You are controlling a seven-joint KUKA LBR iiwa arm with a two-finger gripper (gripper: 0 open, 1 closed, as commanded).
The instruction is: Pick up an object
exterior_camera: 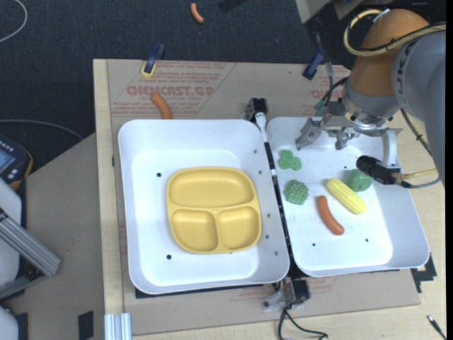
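Camera view, looking down at a slant: two shallow white bins side by side on a cardboard-topped bench w/ red print. Left bin (134, 190) holds a yellow divided plate (212, 208), three compartments, sitting flat near the bin's middle, nothing in the compartments. Right bin (396, 250) holds toy food: a small green leafy piece (289, 161) near the divider, a green broccoli-like piece (296, 191) just below it, an orange-red sausage (330, 214) lying diagonal in the middle, a yellow corn cob (345, 195) just right of the sausage, a green veg (361, 181) touching the corn's upper end. Gripper (325, 133) sits over the right bin's upper part, grey arm w/ orange band reaching in from the right. Fingers (306, 134) look spread apart, nothing between them. Outside the bins: another orange sausage (162, 105) on the cardboard above the left bin.
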